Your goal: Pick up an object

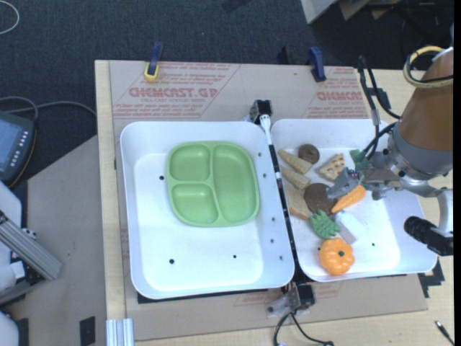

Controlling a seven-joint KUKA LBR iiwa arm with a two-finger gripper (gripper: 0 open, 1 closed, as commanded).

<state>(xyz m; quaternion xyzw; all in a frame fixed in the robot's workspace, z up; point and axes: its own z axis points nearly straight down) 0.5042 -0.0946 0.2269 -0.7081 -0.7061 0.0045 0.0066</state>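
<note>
My gripper (351,191) hangs over the middle of the right bin (382,262), reaching in from the right. It is shut on an orange toy carrot (348,198), which lies slanted between its fingers. The carrot's lower left tip overlaps a dark brown disc (315,195). An orange toy pumpkin (336,256) sits near the bin's front edge, with a green leafy toy (324,224) just behind it.
At the back of the right bin lie beige bread sticks (294,168), a small brown round piece (308,152) and a tan wedge (331,166). The left bin (137,215) holds a green divided plate (213,183). Clamps grip the board's far edge.
</note>
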